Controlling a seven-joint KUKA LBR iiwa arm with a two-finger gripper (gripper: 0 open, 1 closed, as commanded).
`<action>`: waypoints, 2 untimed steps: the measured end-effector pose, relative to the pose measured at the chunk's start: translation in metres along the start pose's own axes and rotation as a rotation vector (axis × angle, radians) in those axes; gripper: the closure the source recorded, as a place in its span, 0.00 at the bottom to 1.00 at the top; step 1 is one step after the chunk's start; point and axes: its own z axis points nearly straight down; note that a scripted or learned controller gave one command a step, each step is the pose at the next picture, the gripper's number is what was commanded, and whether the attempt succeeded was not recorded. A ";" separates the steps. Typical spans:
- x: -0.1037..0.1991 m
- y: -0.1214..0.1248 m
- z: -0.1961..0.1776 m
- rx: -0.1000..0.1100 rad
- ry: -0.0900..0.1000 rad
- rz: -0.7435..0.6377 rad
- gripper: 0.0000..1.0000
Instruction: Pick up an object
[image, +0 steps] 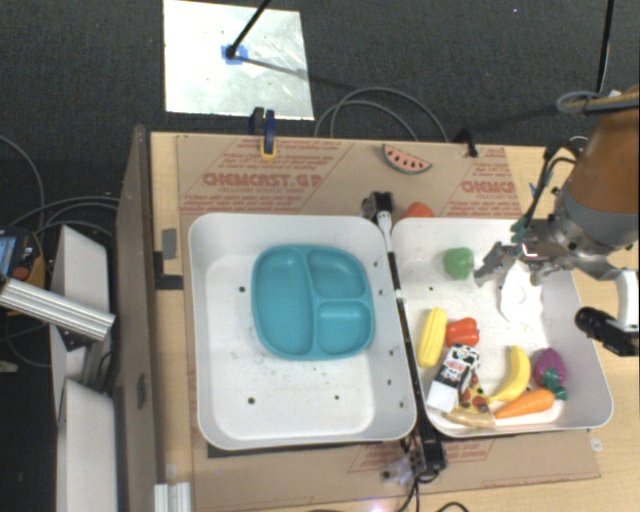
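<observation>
My gripper (517, 264) hangs over the upper part of the right bin (592, 402), just right of a green round object (458, 262) and apart from it. Nothing shows held in it. Below it lies a white patch (520, 298) on the bin floor. Lower in the same bin are a yellow corn cob (432, 336), a red pepper (462, 331), a black-and-white carton (453, 374), a banana (516, 372), a carrot (525, 403) and a purple fruit (550, 367).
The left bin (222, 400) holds a teal divided plate (313, 302). An orange object (417, 211) sits at the right bin's far rim. A watermelon slice (405, 158) and a blue-yellow clamp (265, 131) lie on the cardboard behind.
</observation>
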 end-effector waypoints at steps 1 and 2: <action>0.006 0.070 0.140 0.006 0.001 -0.004 0.00; -0.019 0.113 0.157 -0.003 -0.001 -0.002 0.00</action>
